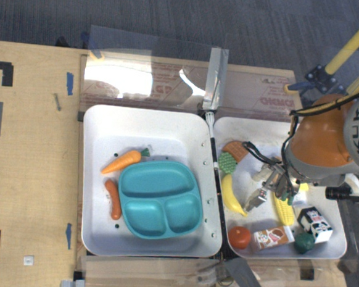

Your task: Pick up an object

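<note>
Right now I have the arm (328,139) reaching over the right bin (338,248), with the hand (263,193) low among the toys. I cannot tell from this slant whether it is parted or closed, and I see nothing between its tips, so I treat the pick as not yet made.

Nearest to the hand is the banana (231,196), lying just beside it toward the bin divider. The corn cob (284,210) lies just on the other side, partly under the wrist. Along the near wall sit a tomato (239,237), a small carton (271,237), a dark green piece (303,243) and a black-and-white block (317,224). A green-and-brown toy (231,156) lies at the far end of the banana.

The left bin (100,127) holds a teal divided plate (161,198), a carrot (123,161) and a sausage (114,199), all well apart from the hand.

My judgement: the banana is the sensible target. To do this well I would centre over its thickest stretch, straddle it across its width rather than along its curve, and go down until the tips pass its sides. The crowding is the risk; the corn could get nudged or pinched alongside. I would lift slowly and straight.
</note>
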Motion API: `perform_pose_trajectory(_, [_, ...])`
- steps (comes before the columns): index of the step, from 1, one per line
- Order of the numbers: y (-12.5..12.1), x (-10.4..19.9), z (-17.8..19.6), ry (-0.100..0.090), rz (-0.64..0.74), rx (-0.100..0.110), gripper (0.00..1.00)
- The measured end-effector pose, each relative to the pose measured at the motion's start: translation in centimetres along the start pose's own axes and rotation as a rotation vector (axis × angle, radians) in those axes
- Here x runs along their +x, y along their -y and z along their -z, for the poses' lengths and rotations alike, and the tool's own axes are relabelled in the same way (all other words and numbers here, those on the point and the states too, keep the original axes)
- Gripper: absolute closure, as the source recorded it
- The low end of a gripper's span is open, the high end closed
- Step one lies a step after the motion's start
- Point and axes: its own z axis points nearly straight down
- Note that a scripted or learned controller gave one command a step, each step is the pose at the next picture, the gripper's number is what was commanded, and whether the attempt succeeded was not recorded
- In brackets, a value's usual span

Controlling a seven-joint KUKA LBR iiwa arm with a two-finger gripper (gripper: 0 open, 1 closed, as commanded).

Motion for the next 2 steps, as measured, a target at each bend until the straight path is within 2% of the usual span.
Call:
perform_pose_trajectory(1, [-0.2, -0.4, 1.3, 0.013, 0.001, -0.004, 1.0])
perform_pose_trajectory(2, [3.1, -6.2, 21.7, 0.008, 0.089, 0.002, 1.0])
